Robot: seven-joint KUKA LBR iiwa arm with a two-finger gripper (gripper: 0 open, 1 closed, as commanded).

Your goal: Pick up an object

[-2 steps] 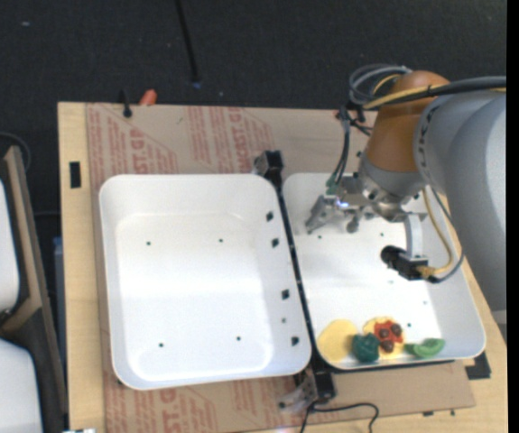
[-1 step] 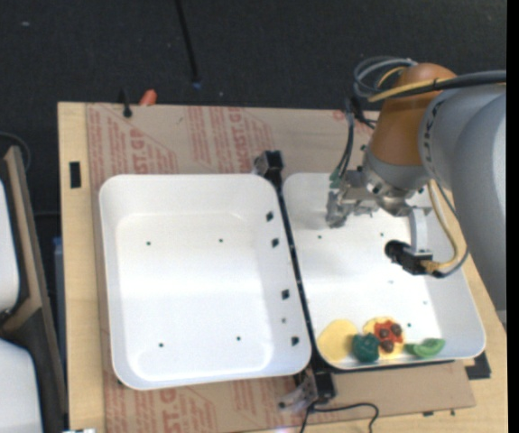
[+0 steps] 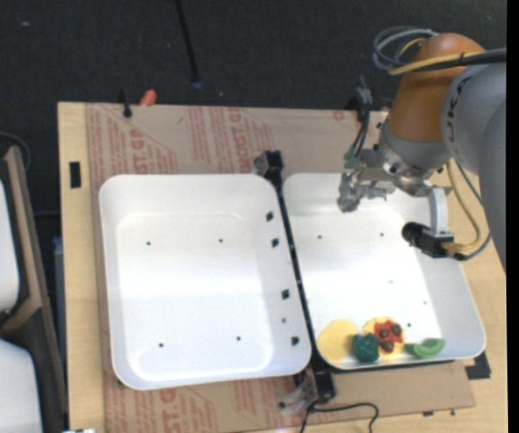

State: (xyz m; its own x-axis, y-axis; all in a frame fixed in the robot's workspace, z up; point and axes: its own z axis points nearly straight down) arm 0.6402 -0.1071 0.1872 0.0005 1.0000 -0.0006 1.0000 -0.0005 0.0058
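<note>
the worktop [image 3: 196,138] was seen from above at a slant, with 2 shallow white bins set side by side on it. the right bin [image 3: 376,269] was taken as the landmark. the left bin [image 3: 196,278] was found just beside it, the 2 rims touching along a dark divider strip.

the arm [image 3: 440,97], grey with an orange band, was seen reaching in over the far right corner of the right bin. the gripper [image 3: 354,192] was held low over the far edge of the right bin, near its far left part, pointing downward. nothing was seen between the fingers, but whether they were released or clenched could not be told, since they were too small and blurred against the white floor.

the objects were found gathered in the near corner of the right bin, well apart from the gripper. a pale yellow disc [image 3: 336,338] was seen lying flat, with a dark green object [image 3: 365,348] touching its right side. a red and yellow object [image 3: 386,333] was seen just behind the dark green one, and a light green object [image 3: 427,347] lay at the right end of the cluster, near the near rim.
</note>
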